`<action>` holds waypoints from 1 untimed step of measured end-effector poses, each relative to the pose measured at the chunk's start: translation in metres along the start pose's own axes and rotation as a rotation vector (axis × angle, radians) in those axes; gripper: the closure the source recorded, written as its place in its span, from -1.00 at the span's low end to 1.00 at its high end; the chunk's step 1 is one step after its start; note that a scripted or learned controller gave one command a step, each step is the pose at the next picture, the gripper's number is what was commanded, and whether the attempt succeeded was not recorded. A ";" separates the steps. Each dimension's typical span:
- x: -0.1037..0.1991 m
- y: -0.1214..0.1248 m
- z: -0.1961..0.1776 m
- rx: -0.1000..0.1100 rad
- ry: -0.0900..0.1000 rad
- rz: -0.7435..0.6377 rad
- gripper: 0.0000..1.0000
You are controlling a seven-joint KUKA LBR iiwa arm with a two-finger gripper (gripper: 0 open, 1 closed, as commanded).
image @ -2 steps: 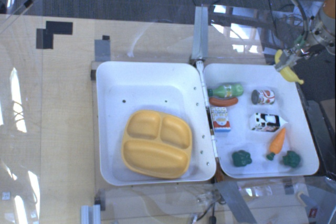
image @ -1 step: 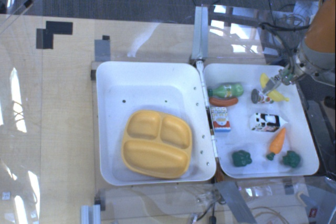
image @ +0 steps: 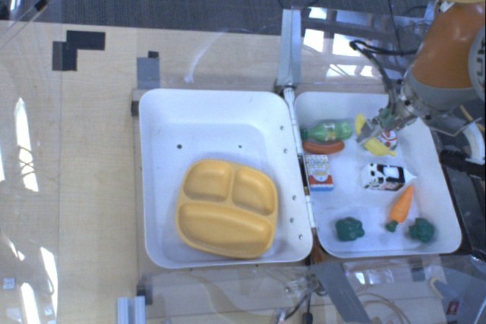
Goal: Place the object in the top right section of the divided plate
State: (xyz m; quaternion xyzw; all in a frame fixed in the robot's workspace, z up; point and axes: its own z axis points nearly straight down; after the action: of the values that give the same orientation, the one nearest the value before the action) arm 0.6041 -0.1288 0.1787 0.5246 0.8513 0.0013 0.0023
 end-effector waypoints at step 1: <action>0.003 -0.027 -0.066 -0.002 -0.002 0.023 1.00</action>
State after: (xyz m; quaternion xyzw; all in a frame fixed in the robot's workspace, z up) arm 0.5778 -0.1381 0.2447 0.5344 0.8452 0.0015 0.0038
